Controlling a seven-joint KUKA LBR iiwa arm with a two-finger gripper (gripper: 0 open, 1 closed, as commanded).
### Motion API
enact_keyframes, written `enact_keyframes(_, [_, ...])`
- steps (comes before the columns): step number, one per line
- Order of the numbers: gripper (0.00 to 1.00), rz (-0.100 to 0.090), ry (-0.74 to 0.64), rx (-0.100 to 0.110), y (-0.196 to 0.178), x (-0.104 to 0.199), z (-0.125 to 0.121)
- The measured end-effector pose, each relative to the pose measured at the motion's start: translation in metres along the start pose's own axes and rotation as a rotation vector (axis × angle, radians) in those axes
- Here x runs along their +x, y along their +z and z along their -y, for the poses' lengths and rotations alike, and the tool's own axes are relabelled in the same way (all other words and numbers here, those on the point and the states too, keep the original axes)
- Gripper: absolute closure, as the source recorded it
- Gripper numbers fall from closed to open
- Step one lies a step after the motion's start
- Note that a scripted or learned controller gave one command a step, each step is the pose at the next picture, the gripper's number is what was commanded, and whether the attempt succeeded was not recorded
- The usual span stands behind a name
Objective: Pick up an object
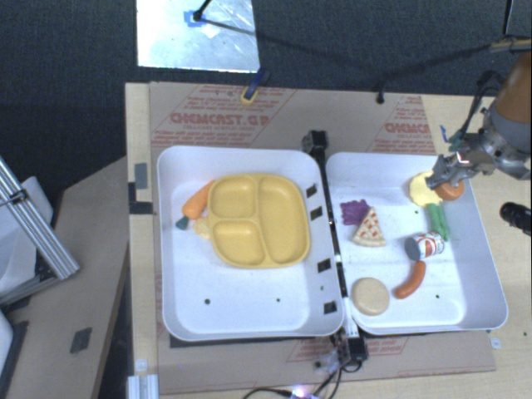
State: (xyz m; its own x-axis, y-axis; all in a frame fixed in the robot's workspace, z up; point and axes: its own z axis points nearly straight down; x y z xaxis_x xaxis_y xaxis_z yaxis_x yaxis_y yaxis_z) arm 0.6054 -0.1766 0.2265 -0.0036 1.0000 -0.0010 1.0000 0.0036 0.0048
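So far no lift: my end effector (pixel 450 171) low at right bin's (pixel 480 302) far corner, over orange piece (pixel 450 191) beside yellow piece (pixel 422 191). Cannot tell its grip state. Grasp, raise remain.

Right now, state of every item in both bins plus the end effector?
Yellow divided plate: flat, left bin, compartments bare.
Carrot: lying against the plate's left edge.
Grapes: lying in the right bin.
Pizza slice: flat, beside the grapes.
Can: tipped on its side.
Sausage: lying flat.
Bun: flat.
Green vegetable: lying flat.
End effector: low over the yellow and orange items, right bin's far corner.
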Motion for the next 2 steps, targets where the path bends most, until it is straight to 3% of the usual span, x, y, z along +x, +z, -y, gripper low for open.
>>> enact_keyframes(1, [1.00, -0.003, -0.006, 0.002, -0.011, 0.051, 0.004])
enact_keyframes(2, [1.00, -0.003, -0.005, 0.005, 0.002, 0.104, 0.015])
